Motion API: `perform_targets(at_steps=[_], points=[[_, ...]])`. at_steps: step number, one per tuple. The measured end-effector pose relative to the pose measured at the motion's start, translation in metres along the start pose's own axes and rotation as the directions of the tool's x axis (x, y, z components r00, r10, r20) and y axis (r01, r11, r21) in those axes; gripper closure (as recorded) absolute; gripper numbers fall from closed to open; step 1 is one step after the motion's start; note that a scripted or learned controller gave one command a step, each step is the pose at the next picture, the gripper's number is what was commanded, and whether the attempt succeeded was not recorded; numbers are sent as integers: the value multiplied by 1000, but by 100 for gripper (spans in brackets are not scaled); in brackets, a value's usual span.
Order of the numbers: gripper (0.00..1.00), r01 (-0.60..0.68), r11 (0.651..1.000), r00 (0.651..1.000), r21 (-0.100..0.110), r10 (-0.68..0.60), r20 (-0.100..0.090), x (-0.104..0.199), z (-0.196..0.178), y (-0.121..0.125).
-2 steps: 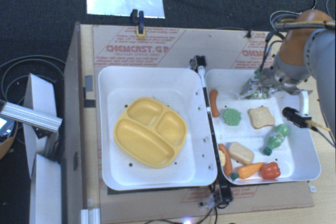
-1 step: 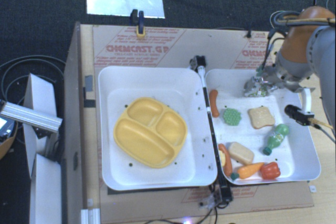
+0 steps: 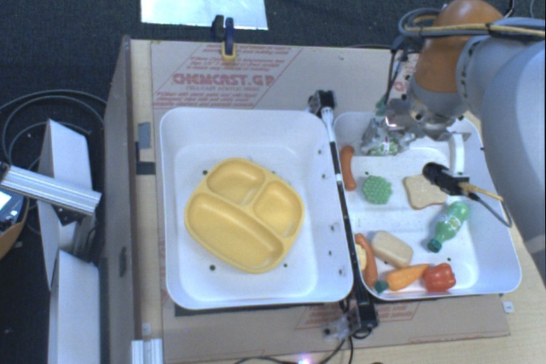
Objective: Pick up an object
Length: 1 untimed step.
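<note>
Left half of the frame: a shallow white plastic bin (image 3: 188, 141), smooth w/ rounded corners, and in it nothing but a yellow tray (image 3: 243, 213), a glossy moulded oval w/ three compartments, lying flat and a bit askew, prob. parked there as a drop spot. Right of the centre line sits the second bin (image 3: 490, 256), same make, and that's where every candidate for the pick is, spread out w/ gaps between them, which should leave room to come down on one. By its left wall an orange sausage (image 3: 348, 168), smooth and slim, lies lengthwise; lower down a second orange piece (image 3: 365, 254) hugs the same wall. Next a green knobbly round thing (image 3: 376, 189), veg of some sort. Above it, at the bin's upper end, the gripper (image 3: 384, 139) hangs low w/ a greenish blur right under it; can't tell how wide it's set or whether it has hold of anything. Further right: a pale bread-like block (image 3: 392, 248), a tapered carrot (image 3: 408, 276), a flat tan toast slice (image 3: 422, 192), a shiny red pepper (image 3: 438, 277) and a small green bottle (image 3: 448, 223) lying tilted, likely to roll. The grey arm (image 3: 503, 72) w/ its orange band fills the upper right.
</note>
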State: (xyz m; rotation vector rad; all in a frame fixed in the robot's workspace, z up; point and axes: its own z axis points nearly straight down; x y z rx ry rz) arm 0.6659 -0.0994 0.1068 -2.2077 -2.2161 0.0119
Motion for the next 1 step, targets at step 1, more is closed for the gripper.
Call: perform_targets(at_steps=[1], points=[[100, 2, 1000, 1000, -19, -2, 3, 54, -81, -72]])
